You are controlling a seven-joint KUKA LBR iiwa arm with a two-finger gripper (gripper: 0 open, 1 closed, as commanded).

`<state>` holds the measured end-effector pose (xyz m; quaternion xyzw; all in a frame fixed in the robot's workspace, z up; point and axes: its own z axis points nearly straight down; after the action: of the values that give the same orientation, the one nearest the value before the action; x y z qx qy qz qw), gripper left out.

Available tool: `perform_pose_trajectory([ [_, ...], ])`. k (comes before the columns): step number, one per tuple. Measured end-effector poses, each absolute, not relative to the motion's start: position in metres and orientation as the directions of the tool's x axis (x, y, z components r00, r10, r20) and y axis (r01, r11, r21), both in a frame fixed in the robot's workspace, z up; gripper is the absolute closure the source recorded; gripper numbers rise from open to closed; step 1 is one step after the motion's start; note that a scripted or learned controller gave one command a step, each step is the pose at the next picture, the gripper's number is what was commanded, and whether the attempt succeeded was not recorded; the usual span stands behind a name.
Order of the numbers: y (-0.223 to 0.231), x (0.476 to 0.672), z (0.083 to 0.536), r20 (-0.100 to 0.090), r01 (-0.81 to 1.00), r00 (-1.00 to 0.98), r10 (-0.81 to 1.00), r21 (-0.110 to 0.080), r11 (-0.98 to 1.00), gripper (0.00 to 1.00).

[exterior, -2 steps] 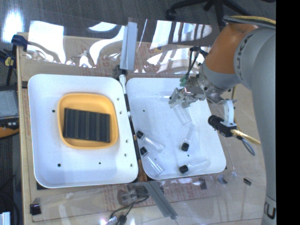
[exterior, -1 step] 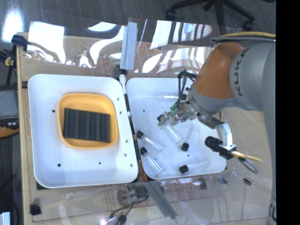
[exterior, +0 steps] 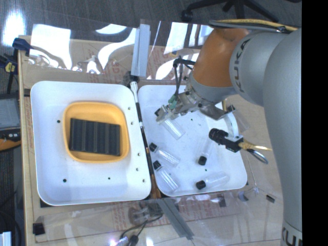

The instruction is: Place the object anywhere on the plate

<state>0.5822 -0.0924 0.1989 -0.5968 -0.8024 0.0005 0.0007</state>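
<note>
Across the bench's right half the grey KUKA arm with its orange band (exterior: 230, 60) reaches in over the far side of the right shallow white bin (exterior: 233, 181); beside it, touching along the shared wall, sits the left shallow white bin (exterior: 46, 178); in the middle of that left bin lies the yellow rounded plate with a dark ribbed insert (exterior: 96, 132); smaller, the two-finger gripper (exterior: 166, 111) hangs near the right bin's far-left corner, and whether its jaws are apart or together I cannot tell; smallest are the clear plastic tubes with black caps (exterior: 166, 157), scattered over the right bin's floor, several toward its near-left corner and near edge, one close under the gripper. Such a tube looks light, stiff, smooth and prone to roll; I judge a hold across its barrel, near mid-length, safest; its transparency makes its outline faint against the white floor.
</note>
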Motion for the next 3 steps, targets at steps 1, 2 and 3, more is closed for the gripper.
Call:
perform_pose_trajectory([
  [1,-0.039,0.539,0.193,0.003,0.906,-0.424,0.906,-0.005,0.424,1.0],
  [2,-0.04,0.539,0.193,0.003,0.906,-0.423,0.906,-0.005,0.423,0.0],
  [3,-0.076,0.592,0.192,0.0,0.864,-0.504,0.864,-0.002,0.504,0.0],
])
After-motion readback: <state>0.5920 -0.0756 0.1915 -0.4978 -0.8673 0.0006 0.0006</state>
